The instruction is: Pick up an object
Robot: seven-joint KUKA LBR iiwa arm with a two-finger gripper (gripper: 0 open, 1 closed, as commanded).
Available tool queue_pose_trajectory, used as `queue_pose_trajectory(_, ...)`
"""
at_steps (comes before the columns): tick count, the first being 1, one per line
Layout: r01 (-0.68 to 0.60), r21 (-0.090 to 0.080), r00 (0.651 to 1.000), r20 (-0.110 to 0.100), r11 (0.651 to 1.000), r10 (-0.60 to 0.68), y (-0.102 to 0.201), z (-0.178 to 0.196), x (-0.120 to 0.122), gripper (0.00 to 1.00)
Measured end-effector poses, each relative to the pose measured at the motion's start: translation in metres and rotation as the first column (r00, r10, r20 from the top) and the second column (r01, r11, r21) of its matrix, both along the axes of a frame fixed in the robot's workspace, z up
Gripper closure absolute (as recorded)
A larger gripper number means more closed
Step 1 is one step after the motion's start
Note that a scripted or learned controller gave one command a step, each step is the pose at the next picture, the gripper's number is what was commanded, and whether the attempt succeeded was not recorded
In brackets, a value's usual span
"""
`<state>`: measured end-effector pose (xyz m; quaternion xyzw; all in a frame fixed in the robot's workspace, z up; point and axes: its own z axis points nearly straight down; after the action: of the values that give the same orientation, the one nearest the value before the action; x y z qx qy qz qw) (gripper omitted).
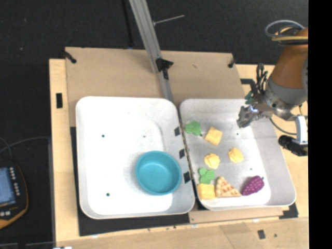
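Note:
The right bin (270,139) holds several toy foods: a green piece (193,128), a yellow cheese block (213,136), a yellow shell-like piece (211,161), a small yellow piece (235,155), a second green piece (206,176) above a yellow block (206,191), a pizza slice (225,188) and purple grapes (252,185). My gripper (245,116) hangs over the bin's upper right part, right of the cheese block and above the small yellow piece. Nothing shows between its tips.
The left bin (104,123) holds a blue bowl (157,171) near its lower right corner. A grey metal pole (148,35) slants down from the top to the gap between the bins. A handheld device (10,191) lies at the far left.

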<state>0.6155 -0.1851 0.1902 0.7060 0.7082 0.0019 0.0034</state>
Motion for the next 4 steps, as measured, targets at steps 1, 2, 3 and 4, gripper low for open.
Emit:
queue_pose_trajectory(1,0.001,0.0,1.0,0.0,1.0,-0.001,-0.002,0.051,-0.008,1.0)
queue_pose_trajectory(2,0.0,0.001,1.0,-0.003,1.0,0.0,-0.003,0.065,-0.007,1.0)
queue_pose_trajectory(3,-0.005,0.003,1.0,-0.005,1.0,0.005,0.051,0.074,-0.005,1.0)
queue_pose_trajectory(4,-0.005,0.003,1.0,-0.006,1.0,0.005,0.114,0.071,-0.004,1.0)
